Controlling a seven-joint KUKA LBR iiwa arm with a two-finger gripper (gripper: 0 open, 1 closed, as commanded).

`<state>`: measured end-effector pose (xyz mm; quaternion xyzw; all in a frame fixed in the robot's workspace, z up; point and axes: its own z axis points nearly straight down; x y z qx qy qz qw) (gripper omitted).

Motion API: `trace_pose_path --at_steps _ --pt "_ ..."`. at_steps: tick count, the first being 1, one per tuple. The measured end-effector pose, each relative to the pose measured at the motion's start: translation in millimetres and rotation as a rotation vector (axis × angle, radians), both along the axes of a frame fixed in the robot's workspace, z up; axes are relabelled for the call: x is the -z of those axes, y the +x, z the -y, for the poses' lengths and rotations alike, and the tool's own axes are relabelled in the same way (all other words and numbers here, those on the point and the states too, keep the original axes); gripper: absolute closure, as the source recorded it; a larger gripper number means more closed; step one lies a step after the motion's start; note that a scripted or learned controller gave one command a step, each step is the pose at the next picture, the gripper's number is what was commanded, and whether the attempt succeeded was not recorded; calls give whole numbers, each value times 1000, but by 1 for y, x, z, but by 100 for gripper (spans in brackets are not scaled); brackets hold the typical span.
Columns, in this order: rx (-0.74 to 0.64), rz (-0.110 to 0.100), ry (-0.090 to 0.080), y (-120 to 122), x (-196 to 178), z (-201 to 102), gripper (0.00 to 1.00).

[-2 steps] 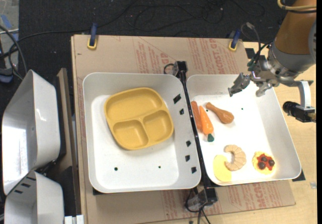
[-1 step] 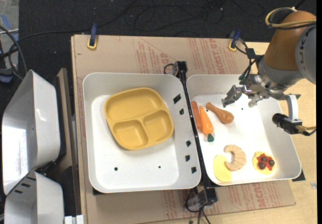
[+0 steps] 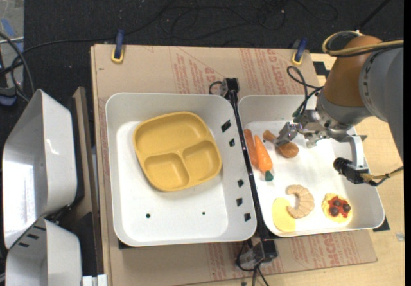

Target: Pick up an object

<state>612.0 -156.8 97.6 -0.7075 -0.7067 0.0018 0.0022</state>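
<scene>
— Where's the arm (image 3: 359, 79) right now?

— Reaching in from the right, low over the right-hand bin (image 3: 369, 198). Its end effector (image 3: 290, 139) sits at the upper left of that bin, right at a small brown, rounded piece (image 3: 288, 149) — a bun or potato, hard to say from here.

— Has it got hold of it?

— I can't tell. The metal parts crowd over the piece, and whether they're spread or closed isn't clear to me.

— What else is in that bin?

— A carrot (image 3: 260, 153) along the left wall, orange with a green tip. Toward the front, a croissant (image 3: 300, 200) leaning on a pale yellow disc (image 3: 281, 215), and beside those a little tart with red berries (image 3: 337, 207).

— And the left bin (image 3: 122, 214)?

— A yellow divided plate (image 3: 176, 150), three compartments, lying flat near the middle. Both bins rest on a cardboard-covered tabletop (image 3: 186, 63) — orange clamps (image 3: 117, 47) at its back edge.
</scene>
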Motion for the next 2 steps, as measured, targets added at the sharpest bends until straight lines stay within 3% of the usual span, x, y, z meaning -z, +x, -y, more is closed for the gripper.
trace_pose_path --at_steps 1,2 --pt "0 5 -1 0 5 0 0" --pt "0 7 -2 1 -5 0 100"
